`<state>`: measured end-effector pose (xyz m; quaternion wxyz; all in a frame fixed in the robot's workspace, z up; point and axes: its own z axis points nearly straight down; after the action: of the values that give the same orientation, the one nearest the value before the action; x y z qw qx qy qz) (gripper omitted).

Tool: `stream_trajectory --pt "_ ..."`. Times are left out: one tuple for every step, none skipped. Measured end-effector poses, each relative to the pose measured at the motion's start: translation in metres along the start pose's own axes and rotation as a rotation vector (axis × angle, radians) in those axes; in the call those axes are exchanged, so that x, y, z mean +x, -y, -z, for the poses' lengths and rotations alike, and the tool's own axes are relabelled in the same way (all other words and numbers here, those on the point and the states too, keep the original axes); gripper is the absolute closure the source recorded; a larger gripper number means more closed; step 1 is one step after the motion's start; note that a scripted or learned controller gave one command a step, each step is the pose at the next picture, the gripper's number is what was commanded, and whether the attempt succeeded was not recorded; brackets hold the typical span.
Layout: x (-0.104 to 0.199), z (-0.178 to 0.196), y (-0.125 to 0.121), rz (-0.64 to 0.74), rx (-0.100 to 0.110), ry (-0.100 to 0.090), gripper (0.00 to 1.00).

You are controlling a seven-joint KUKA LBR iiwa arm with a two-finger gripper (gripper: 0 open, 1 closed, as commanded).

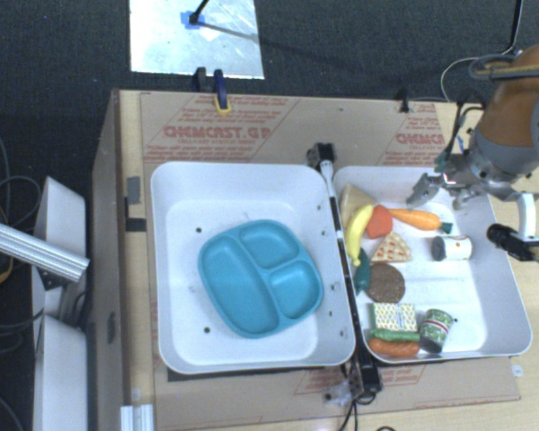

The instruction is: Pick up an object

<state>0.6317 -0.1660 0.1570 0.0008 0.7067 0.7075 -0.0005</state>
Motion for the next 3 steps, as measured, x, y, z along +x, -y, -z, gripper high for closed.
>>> stream_trajectory --pt "0.080 0.013 -0.005 0.004 -0.002 -0.003 0.00" --pt "0.045 -0.004 0.015 0.000 -0.001 0.000 0.00" --pt "0.008 0.015 0.017 0.000 -0.002 0.000 0.00"
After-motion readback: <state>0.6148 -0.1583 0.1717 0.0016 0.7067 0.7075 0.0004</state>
